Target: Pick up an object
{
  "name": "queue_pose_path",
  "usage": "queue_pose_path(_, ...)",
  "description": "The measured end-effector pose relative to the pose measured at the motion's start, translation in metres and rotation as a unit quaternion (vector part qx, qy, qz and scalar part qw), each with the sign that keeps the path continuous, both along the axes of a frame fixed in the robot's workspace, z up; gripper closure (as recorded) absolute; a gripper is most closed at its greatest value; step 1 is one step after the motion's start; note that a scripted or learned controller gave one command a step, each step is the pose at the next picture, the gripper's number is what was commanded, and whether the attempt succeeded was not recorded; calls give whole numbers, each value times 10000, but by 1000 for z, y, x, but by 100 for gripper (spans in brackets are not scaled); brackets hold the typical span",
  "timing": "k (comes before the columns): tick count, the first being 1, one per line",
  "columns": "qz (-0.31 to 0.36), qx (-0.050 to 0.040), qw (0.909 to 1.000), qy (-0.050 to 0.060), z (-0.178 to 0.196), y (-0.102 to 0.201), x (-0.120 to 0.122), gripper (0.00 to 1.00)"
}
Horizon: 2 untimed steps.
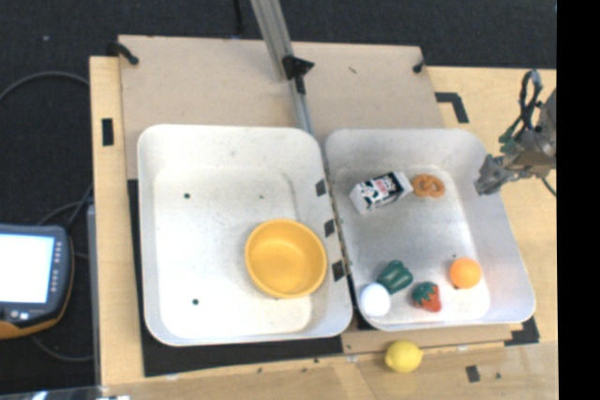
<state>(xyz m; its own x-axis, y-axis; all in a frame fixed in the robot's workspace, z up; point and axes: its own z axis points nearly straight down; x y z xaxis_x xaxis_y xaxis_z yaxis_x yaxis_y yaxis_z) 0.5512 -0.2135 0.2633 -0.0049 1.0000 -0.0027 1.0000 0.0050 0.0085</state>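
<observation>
The right bin [487, 229] holds a small white-and-black milk carton [380, 191] lying on its side, a brown cookie-like piece [428, 185], an orange ball [465, 273], a red strawberry [427, 296], a green pepper [395, 275] and a white ball [375, 300]. My gripper [491, 177] hangs at the bin's right rim, right of the cookie and well apart from every object. Nothing shows between its fingers.
A yellow bowl [285, 258] sits in the left bin [187, 201] near its right wall. A yellow lemon [403, 356] lies on the bench in front of the right bin. A metal pole [272, 14] slants up from between the bins.
</observation>
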Motion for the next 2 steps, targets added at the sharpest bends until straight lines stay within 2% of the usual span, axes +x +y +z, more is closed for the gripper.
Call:
queue_pose_path(1, 10, 13, 10000, 31, -4, 57, 5, 100)
queue_pose_path(2, 19, 23, 10000, 29, 3, 112, -3, 100)
